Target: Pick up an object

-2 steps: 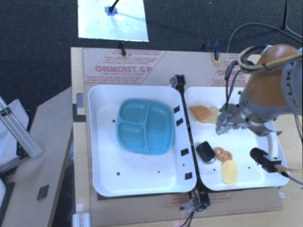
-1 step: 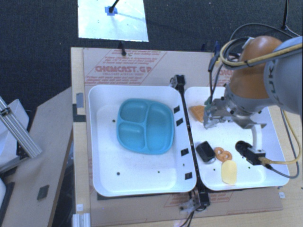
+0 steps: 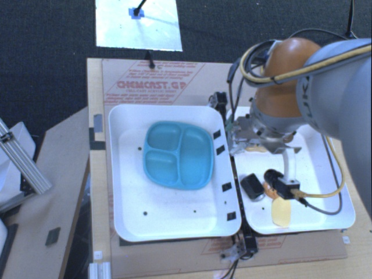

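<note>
So the gripper is hanging over the back-left part of the right bin, tucked under the wrist of the arm. From this angle I honestly can't tell whether it's open or closed, and nothing shows as held in it.

The closest thing to grab is a small black object. It lies on the bin floor towards the front of the gripper, near it but clearly apart. It's dark, a bit glossy, roughly a rounded block, and lying at a slant. Just beside it on the right there's an orange bit, too small and too covered to say what it is. Further front is a pale yellow piece, flat-looking with rounded corners, close to the front wall.

The left bin has a blue divided plate, three compartments, sitting about in the middle with bare white floor all round it.

On room: the black object is near the inner wall where the two bins meet, so that side is tight. There's open floor in front of it. The arm covers much of the right bin's back and right side.
</note>
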`<state>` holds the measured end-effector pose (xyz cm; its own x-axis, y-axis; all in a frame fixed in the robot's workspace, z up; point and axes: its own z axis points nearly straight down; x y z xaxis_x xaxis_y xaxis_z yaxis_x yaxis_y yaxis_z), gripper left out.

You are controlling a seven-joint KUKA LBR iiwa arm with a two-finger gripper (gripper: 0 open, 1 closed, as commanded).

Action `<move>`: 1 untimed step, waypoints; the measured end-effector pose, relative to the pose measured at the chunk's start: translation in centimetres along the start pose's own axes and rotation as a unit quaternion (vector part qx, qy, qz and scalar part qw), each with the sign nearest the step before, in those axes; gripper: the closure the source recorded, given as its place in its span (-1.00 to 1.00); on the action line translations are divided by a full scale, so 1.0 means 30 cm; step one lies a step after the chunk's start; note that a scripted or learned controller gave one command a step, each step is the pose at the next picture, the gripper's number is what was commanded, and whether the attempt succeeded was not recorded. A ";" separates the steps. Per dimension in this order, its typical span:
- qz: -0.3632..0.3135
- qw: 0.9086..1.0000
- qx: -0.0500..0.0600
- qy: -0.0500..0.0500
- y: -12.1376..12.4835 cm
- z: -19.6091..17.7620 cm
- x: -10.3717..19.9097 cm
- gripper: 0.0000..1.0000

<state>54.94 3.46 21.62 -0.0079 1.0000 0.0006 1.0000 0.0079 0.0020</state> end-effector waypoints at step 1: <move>-0.001 1.000 0.000 0.001 0.061 0.025 0.177 1.00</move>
